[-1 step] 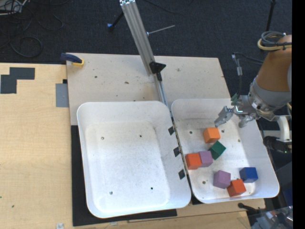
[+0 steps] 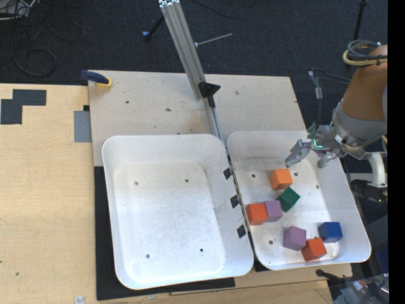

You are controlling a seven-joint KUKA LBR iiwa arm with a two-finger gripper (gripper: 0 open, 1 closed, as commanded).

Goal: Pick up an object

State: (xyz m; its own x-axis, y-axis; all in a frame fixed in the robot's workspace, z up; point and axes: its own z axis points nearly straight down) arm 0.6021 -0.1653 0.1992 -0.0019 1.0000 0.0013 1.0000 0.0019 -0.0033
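My gripper (image 2: 311, 156) hangs over the upper right part of the right bin (image 2: 253, 145), open, with nothing between its fingers. An orange cube (image 2: 280, 178) lies just below and left of it. Lower down sit a green cube (image 2: 289, 198), a pale purple cube (image 2: 273, 209) and a red-orange cube (image 2: 256, 213) touching it. Near the bin's front edge are a purple cube (image 2: 294, 237), a blue cube (image 2: 330, 231) and another orange cube (image 2: 314, 249).
The left bin (image 2: 126, 151) stands beside the right one, with black clips (image 2: 233, 201) along the shared rim. A slanted aluminium post (image 2: 186, 46) rises behind the bins. A wooden bench top (image 2: 44, 189) extends to the left.
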